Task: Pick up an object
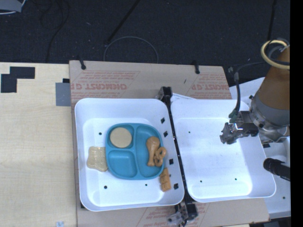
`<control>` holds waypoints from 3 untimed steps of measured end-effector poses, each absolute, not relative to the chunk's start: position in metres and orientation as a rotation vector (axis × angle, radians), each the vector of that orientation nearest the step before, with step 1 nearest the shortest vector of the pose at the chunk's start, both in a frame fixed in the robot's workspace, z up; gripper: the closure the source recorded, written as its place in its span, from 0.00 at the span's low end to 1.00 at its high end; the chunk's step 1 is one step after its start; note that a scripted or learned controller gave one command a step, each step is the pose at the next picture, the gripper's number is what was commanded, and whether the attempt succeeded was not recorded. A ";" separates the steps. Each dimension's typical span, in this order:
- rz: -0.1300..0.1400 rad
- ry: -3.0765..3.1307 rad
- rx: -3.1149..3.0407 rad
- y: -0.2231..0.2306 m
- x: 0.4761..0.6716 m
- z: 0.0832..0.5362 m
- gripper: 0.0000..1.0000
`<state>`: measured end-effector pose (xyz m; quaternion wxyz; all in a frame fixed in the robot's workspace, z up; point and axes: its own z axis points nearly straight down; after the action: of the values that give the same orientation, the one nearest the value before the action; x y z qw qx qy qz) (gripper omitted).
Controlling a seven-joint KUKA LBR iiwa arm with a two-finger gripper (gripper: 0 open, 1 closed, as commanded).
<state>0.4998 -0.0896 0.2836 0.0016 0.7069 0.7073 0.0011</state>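
Writing: upside-down red print on cardboard [142, 84], not legible.
End effector [229, 135]: over right bin [213, 174]; grip state indiscernible.
Arm: cut off right.

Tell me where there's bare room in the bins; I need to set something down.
The right bin floor is bare left of and below the gripper. The left bin is crowded: blue tray, food pieces beside it; only thin strips along its walls.
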 end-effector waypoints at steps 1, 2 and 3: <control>-0.002 2.223 2.222 -0.091 0.500 0.291 1.00; -0.002 2.230 2.219 -0.035 0.500 0.282 1.00; -0.004 2.226 2.222 0.007 0.518 0.267 1.00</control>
<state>0.5184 0.0071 0.2674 -0.0016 0.7064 0.7078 -0.0014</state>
